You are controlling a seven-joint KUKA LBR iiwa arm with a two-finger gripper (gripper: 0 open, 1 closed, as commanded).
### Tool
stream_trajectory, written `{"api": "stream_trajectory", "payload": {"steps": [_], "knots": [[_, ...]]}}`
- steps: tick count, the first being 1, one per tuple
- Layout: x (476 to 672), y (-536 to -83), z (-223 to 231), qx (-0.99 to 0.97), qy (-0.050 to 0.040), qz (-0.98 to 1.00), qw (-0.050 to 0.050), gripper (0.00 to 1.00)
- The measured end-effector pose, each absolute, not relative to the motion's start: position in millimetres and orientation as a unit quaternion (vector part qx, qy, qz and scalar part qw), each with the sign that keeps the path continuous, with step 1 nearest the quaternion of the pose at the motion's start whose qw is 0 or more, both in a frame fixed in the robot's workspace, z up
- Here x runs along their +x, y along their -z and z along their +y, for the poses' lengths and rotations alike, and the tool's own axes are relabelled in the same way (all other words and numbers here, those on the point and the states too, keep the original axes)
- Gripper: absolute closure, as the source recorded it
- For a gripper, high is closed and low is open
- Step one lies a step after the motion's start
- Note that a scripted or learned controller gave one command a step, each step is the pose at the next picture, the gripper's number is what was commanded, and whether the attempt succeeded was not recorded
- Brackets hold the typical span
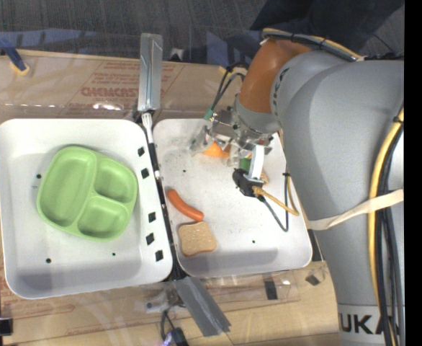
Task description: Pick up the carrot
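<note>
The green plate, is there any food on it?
No, the green plate has nothing in its compartments; the hot dog and toast lie in the other bin.

orange carrot (212, 150), right bin, far end

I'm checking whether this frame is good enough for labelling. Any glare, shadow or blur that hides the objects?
Camera view: the green three-compartment plate, orange-red sausage and slice of toast are evenly lit and fairly sharp; soft shadows lie along the near walls of both white bins; the orange piece by the gripper is mostly blocked by the arm; clear plastic sheeting behind the bins shows mild glare.
</note>
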State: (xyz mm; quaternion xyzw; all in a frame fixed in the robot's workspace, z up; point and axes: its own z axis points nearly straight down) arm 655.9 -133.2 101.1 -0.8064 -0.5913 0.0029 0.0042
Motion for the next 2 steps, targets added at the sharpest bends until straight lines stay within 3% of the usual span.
{"api": "stream_trajectory", "payload": {"steps": [1, 2], "knots": [[655.0, -90, -155, -0.831, -0.0042, -0.556, 0.005, 0.0], [654.3, -161, -176, -0.689, -0.0002, -0.724, -0.001, 0.0]]}}
